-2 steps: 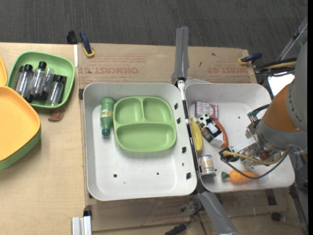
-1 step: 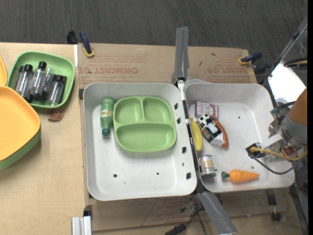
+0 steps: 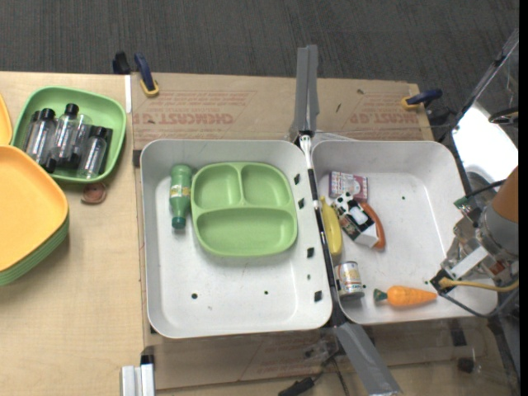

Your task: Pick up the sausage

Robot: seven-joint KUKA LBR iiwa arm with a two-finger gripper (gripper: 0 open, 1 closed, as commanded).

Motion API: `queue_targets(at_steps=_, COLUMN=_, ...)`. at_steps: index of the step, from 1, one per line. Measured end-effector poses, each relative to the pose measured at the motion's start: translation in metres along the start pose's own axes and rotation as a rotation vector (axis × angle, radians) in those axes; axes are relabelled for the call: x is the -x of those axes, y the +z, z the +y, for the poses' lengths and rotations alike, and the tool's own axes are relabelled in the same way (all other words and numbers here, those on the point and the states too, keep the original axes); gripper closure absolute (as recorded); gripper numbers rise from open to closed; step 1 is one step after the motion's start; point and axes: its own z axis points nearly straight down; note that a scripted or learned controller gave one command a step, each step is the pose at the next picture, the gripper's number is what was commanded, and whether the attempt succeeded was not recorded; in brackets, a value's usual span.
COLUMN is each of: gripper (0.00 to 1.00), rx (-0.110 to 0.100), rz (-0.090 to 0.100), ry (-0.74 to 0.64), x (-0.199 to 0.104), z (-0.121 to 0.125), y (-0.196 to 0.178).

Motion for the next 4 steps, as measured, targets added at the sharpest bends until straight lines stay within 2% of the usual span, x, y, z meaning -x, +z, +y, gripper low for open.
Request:
queue_targets(at_steps=1, gripper=1.0, rx=0.004, rz=-0.001, ry=-0.273, x=0.0, z=0.001, y=-0.002)
queue_targets(at_steps=2, gripper=1.0, rx=0.0, rz=-0.003, ry=-0.27, x=0.001, z=0.001, y=-0.01)
queue_targets(at_steps=3, gripper=1.0, rx=0.003, rz=-0.001, ry=-0.004, x=-0.028, z=-0.049, y=0.0)
queue_targets(at_steps=4, gripper=1.0, rx=0.005, rz=-0.002, ry=0.066, x=-0.026, z=-0.004, y=0.0)
